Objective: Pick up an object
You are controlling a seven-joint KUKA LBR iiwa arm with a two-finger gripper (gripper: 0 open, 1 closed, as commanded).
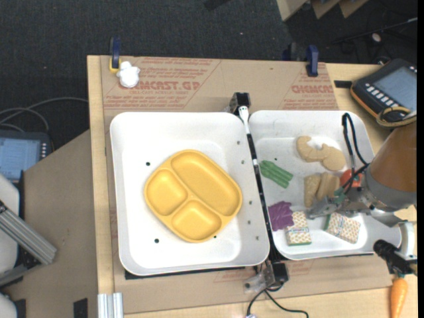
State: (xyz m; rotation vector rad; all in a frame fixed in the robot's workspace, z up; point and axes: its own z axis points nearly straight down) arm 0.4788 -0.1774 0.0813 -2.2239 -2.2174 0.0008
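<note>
The right bin [285,128] holds several small objects. A green piece [275,173] lies near its left wall, with a purple piece [280,214] below it. At the back is a tan curled pastry [320,152], and tan slices [318,187] sit in the middle. Two printed packets lie at the front, one [299,236] left of the other [346,228]. My gripper [334,207] hangs low over the front right of this bin, between the tan slices and the right packet. The wrist hides its fingers.
The left bin [129,177] carries a yellow divided plate [192,194]. A black cable [349,141] loops over the right bin's far side. A teach pendant [391,91] lies at the bench's right rear, a white lump [128,75] at the left rear, and an orange carrot [397,298] at the front right.
</note>
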